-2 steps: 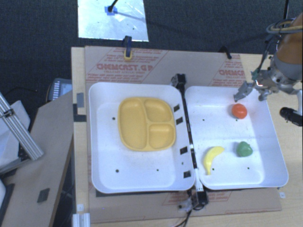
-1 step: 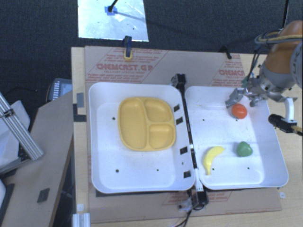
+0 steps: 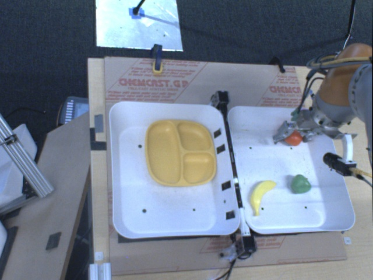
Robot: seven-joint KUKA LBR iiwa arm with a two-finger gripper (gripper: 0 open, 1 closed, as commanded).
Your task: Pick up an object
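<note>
Gripper (image 3: pixel 293 134) low at right bin's (image 3: pixel 338 217) twelve o'clock | jaws seemingly pinching small orange-red round object (image 3: pixel 294 139) | yellow plastic banana (image 3: pixel 261 195), green lump (image 3: pixel 301 184) lie loose toward six o'clock, untouched

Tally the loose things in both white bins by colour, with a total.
Yellow: 2, the yellow divided plastic plate and the yellow toy banana
Green: 1, the small green lump
Orange-red: 1, the small orange-red piece at the pincer
Total: 4
</note>
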